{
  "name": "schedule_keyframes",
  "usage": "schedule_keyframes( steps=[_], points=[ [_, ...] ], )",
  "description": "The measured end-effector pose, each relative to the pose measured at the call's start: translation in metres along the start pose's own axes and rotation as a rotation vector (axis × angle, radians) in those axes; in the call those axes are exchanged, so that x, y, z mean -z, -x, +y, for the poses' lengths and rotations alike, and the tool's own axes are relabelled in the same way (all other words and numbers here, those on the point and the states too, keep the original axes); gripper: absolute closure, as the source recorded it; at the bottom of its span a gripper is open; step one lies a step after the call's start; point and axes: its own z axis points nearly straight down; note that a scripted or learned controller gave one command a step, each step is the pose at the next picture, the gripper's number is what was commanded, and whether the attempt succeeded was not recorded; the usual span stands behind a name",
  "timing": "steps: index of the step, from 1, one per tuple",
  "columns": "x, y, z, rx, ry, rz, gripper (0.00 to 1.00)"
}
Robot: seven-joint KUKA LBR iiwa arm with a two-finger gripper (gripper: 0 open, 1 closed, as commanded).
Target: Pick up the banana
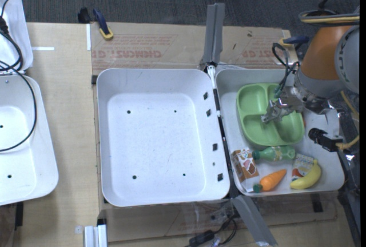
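1. My gripper (274, 111) hangs over the right bin (229, 97), above the green divided plate (257, 126), in the upper part of that bin.
2. I cannot tell from this view how my gripper is set, open or closed; nothing shows gripped in it.
3. My arm (326, 63), grey with its orange band, reaches in from the right edge and slopes down toward the plate.
4. The banana (307, 177) lies near the bin's lower right corner, curved and yellow, well apart from my gripper.
5. Just beside the banana's left end sits a small red and white item (298, 170); I cannot tell what it is.
6. An orange carrot (271, 179) with a green top lies to the left of the banana, near the bin's front wall.
7. A green bottle (274, 154) lies on its side between the plate and the carrot.
8. A small carton (245, 164) with a red and white print lies near the bin's left wall, just beside the carrot.
9. The left bin (154, 126) sits next to the right bin, sharing the middle divider.
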Motion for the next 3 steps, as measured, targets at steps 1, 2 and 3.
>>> schedule_keyframes(
  steps=[1,2,3],
  points=[
    [0.000,0.011,0.000,-0.010,0.012,-0.019,0.00],
    [-0.007,0.010,-0.035,-0.003,0.051,-0.036,0.00],
    [-0.003,0.034,-0.060,0.052,0.055,-0.015,0.00]
  ],
)
